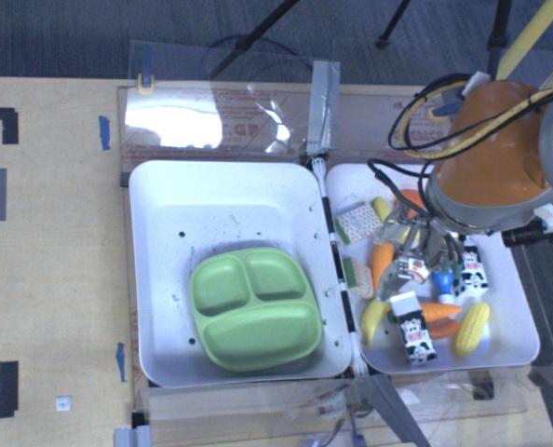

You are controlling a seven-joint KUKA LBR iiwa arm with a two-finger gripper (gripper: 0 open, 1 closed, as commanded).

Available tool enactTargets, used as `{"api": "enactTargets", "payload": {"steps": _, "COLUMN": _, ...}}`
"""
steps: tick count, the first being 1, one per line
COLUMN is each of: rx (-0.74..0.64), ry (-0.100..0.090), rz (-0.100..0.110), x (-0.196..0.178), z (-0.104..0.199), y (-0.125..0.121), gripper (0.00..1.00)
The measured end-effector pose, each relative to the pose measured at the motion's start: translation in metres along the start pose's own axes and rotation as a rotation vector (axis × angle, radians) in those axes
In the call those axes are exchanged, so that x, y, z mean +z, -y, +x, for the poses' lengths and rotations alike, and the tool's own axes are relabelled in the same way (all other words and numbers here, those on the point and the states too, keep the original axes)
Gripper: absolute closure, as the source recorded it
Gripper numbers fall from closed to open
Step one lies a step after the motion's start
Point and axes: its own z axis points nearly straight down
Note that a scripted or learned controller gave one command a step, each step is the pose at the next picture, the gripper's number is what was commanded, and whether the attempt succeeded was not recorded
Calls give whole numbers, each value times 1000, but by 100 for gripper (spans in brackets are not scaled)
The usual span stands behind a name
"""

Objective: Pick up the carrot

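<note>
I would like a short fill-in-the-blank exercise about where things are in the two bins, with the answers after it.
1. The green divided plate lies in the ____ bin.
2. The carrot lies in the ____ bin.
3. The corn cob is ____ in colour.
4. The gripper is above the ____ bin.

Answers: left; right; yellow; right

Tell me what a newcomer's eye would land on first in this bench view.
The green divided plate stands out first, lying alone in the left bin. Next comes the grey arm with its orange band, reaching in from the right over the right bin, its end effector down among a crowded pile of toy food. There a carrot lies beside it, with a corn cob and a banana nearer the front.
</note>
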Motion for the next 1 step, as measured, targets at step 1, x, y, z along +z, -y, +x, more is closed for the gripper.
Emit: {"api": "enactTargets", "payload": {"steps": 1, "rx": 166, "ry": 0, "rz": 0, "x": 43, "z": 2, "y": 50, "gripper": 0}}
